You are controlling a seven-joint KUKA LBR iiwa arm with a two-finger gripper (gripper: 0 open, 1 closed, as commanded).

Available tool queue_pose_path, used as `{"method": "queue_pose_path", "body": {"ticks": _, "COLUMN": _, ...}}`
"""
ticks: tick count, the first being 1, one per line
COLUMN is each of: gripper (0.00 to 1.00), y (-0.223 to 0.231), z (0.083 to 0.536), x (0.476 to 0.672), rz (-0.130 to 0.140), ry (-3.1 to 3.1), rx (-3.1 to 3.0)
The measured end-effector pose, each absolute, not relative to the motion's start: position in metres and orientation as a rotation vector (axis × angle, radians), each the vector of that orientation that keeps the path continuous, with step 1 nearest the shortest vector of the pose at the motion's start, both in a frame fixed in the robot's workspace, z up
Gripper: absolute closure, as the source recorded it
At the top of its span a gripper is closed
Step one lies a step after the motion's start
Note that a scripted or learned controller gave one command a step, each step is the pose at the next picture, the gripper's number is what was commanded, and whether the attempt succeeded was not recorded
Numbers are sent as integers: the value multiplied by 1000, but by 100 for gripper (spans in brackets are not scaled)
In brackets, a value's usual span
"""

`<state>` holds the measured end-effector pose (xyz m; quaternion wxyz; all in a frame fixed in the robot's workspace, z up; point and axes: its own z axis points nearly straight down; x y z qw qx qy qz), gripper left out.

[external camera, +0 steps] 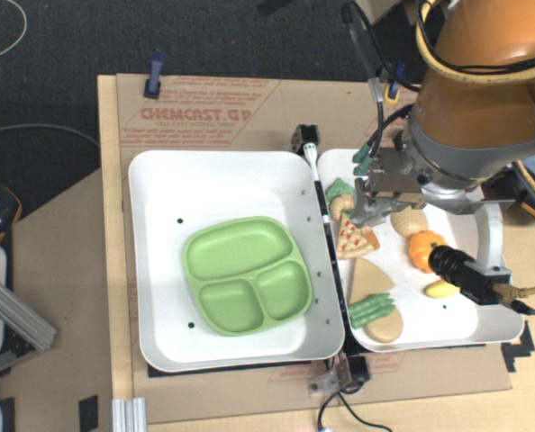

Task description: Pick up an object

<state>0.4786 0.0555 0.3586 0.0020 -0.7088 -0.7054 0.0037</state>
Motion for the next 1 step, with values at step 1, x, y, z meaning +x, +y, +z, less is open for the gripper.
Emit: {"method": "queue_pose_path", "body": {"ticks": 1, "gripper": 100, "y": 100, "z": 437, "x": 480, "rz": -13, "ry": -2231, "rx": -2218}}
